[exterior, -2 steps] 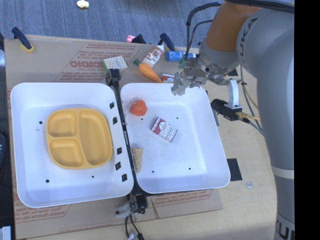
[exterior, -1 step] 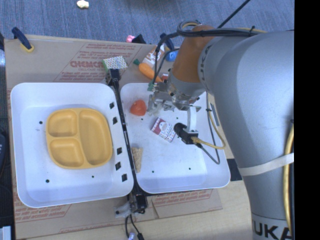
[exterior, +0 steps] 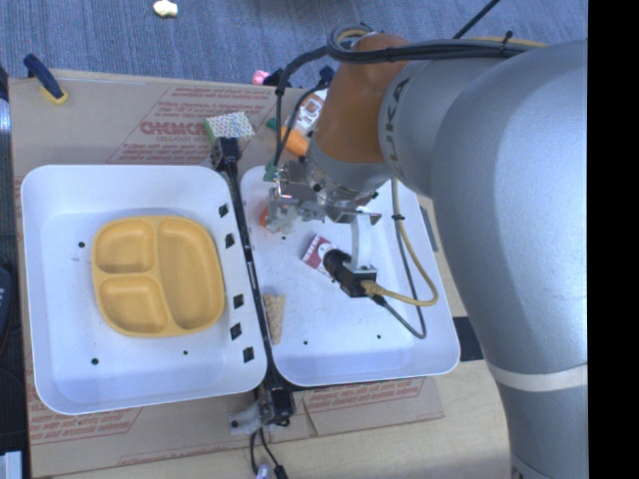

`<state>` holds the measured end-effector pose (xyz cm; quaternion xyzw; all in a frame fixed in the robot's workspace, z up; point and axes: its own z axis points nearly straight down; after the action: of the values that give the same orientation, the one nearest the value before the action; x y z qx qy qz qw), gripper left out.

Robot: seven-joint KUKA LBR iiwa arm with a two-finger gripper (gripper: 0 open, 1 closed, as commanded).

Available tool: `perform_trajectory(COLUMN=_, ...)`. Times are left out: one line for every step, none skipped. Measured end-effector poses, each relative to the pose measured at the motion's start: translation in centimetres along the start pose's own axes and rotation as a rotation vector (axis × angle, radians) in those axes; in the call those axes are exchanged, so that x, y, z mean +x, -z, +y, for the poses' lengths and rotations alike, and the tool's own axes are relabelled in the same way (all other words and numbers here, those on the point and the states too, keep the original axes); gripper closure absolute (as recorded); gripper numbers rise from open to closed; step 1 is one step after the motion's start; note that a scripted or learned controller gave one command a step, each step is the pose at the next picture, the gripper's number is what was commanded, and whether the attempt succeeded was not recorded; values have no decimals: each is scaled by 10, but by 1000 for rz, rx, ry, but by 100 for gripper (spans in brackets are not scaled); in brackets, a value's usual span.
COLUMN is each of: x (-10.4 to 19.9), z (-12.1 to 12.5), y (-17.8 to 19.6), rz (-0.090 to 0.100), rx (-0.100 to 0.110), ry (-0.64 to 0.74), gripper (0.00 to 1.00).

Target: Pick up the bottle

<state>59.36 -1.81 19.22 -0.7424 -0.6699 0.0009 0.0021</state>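
A: The arm reaches in from the right, gripper low over the right bin, near its far left corner.

B: Clenched or released?

A: Cannot tell; the wrist covers it.

B: And the bottle?

A: Just beyond the gripper at the bin's far edge, orange and white, partly hidden. A yellow divided plate lies in the left bin.
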Motion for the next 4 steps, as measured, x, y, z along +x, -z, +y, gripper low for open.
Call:
perform_trajectory(x=-5, z=-78, y=2, rz=-2, rx=2, ry=-117, gripper=100)
perform_trajectory(x=-25, z=-116, y=-2, rz=-1, rx=2, ry=106, gripper=100)
perform_trajectory(x=39, z=-122, y=34, rz=-2, rx=-2, ry=213, gripper=100)
perform_trajectory(x=-47, z=-113, y=129, rz=-3, rx=-3, ry=226, gripper=100)
